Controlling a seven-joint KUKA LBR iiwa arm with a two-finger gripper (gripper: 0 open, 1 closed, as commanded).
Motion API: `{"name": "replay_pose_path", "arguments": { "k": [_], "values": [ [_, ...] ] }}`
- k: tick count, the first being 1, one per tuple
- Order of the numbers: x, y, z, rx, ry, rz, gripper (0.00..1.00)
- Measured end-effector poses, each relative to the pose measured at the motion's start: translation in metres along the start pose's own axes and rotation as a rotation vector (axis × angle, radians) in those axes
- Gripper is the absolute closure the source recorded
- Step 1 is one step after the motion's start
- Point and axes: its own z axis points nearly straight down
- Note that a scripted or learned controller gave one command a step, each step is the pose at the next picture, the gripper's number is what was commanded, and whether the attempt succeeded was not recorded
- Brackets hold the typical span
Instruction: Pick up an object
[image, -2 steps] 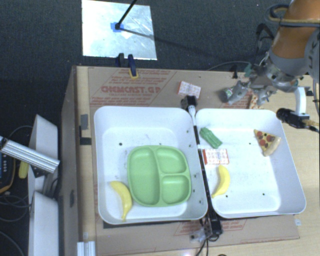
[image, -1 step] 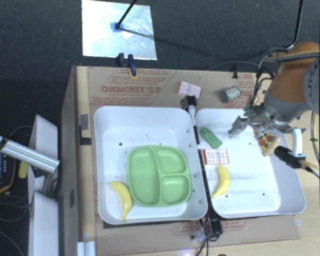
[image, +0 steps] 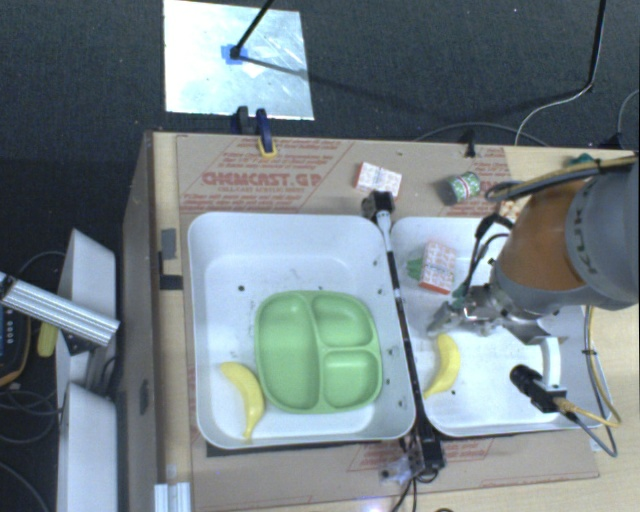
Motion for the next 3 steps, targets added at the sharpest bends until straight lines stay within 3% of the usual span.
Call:
{"name": "replay_pose_path", "arguments": {
  "k": [1,2,3],
  "values": [
    [0.012,-0.025,0.000,0.000,0.000,0.001,0.00],
    [0.012,-0.024,-0.011,-0.003,0.000,0.000,1.00],
    [0.103,0.000,-0.102,-0.003,0.001,-0.003,1.00]
  ]
}}
